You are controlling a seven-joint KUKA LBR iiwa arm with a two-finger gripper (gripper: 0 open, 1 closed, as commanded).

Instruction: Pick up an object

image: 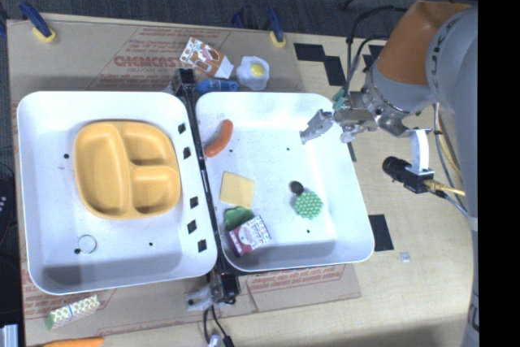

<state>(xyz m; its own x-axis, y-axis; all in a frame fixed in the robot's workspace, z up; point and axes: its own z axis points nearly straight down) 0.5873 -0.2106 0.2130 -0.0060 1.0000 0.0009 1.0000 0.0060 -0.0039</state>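
Two white bins are sitting side by side on a cardboard-covered bench. I am hovering my gripper [318,126] over the right bin's [351,217] far right corner; whether it is open I cannot tell. The sausage [218,137] is lying to its left, slanted.

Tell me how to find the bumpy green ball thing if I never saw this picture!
Look at the right white bin, the one without the yellow tray. Go to its lower right part, right of the yellow cheese slice. The green ball is round and covered in little bumps, with a small dark lump touching its upper left; nothing else there is round and green.
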